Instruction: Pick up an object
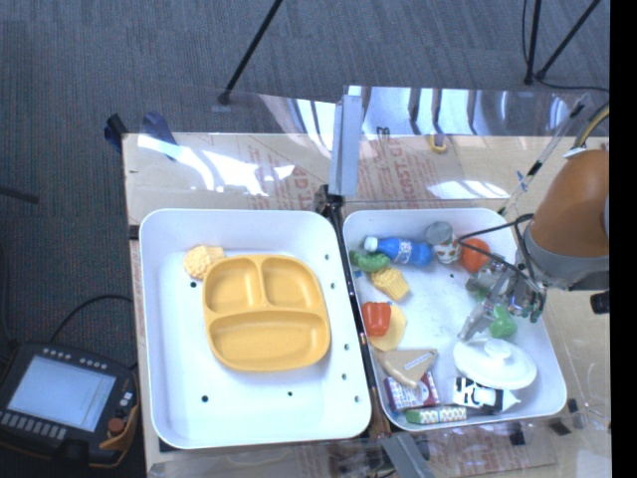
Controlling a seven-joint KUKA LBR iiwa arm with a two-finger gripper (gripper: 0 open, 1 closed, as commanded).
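Over the right bin, we see the arm's gripper lowered among the toys, its fingers closed around a small green object, just above a white lidded dish. A blue bottle lies toward the bin's far side, while a yellow divided plate sits in the left bin

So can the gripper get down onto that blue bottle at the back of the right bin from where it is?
Probably yes. The blue bottle lies uncovered on top, with open bin floor between it and the gripper. The green toy and grey piece at its ends may crowd the fingers.
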